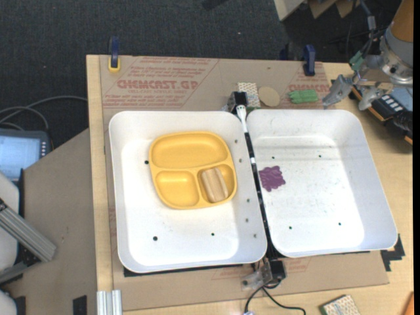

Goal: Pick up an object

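The desk (170,77) is a brown board printed with red lettering, clamped at its far edge by two blue clamps, one at the far left (115,52) and one toward the far right (308,58). Two shallow white bins sit on it side by side, their inner rims touching.

The left bin (131,228) carries a yellow divided plate (187,155) — one wide compartment on the far side, two smaller ones on the near side. A tan, bread-like piece (213,184) lies in the near-right compartment, long axis running front to back.

The right bin (341,202) holds a small purple object (271,177), flat and irregular, lying near the bin's left wall and well apart from the arm. Its make cannot be judged from this distance; it may be a soft toy or a scrap of cloth.

The arm's pincer (348,87) hangs at the upper right, above the far-right corner of the right bin, with nothing between its fingers. Whether those fingers are spread or together — cannot tell; the parts are small and cluttered there.

Behind the bins, on the board, lie a tan disc (269,96) and, just right of it, a small green object (302,97).
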Robot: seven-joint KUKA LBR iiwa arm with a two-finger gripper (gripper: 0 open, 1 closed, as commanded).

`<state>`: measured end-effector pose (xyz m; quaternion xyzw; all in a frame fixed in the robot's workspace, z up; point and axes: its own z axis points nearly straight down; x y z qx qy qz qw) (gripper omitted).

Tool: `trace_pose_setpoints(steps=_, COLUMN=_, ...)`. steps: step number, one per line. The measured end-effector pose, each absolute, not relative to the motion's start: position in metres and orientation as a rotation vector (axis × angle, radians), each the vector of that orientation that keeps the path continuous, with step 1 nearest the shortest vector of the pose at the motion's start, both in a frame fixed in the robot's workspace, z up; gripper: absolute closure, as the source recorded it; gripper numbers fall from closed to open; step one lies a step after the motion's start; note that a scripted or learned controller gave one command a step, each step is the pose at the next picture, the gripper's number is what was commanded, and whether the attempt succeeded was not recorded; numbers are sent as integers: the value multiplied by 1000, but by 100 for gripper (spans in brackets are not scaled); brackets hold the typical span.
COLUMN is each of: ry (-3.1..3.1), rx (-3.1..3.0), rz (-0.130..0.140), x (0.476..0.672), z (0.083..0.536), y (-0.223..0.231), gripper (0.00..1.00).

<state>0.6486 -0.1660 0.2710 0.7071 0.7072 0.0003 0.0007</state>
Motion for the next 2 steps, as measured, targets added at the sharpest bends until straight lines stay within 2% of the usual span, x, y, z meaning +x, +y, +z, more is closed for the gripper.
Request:
trace_pose_setpoints(steps=1, ry=2223, rx=2234, rz=-11, x=630, z=148, y=-210, gripper=0)
trace_pose_setpoints(steps=2, ry=2225, rx=2229, rz=-7, x=591, z=80, y=-207, gripper=0)
